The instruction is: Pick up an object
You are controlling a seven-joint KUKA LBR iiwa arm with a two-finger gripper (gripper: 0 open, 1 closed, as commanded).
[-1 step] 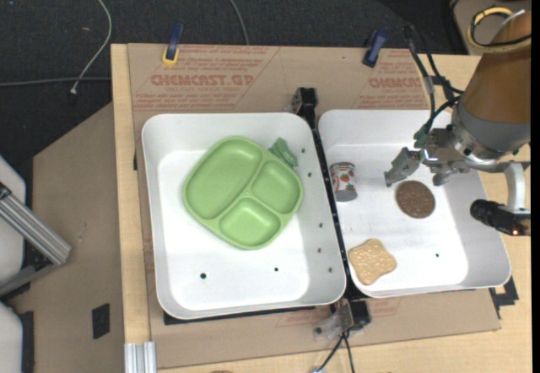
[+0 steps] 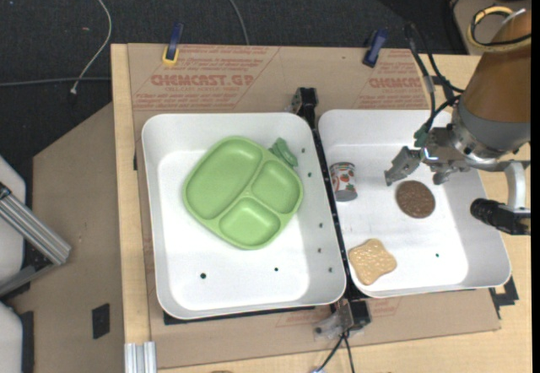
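The gripper (image 2: pixel 419 167) hangs over the right bin (image 2: pixel 472 274), near that bin's far edge, with its two fingers (image 2: pixel 402 167) spread wide and nothing between them. Just beside the fingers, toward the bin's middle, lies a round brown cookie (image 2: pixel 416 199); whether a fingertip touches it cannot be told. A small can (image 2: pixel 342 181) with a red and white label lies against the right bin's left wall. A tan cracker-like piece (image 2: pixel 372 261) with a wavy outline sits near the right bin's near-left corner, well apart from the cookie.

In the left bin (image 2: pixel 169 278), a green divided plate (image 2: pixel 244 191) with three compartments rests toward the far-right part. A small dark green piece (image 2: pixel 285 152) touches the plate's far-right rim. Both bins sit side by side on the cardboard-covered desk (image 2: pixel 126 194).
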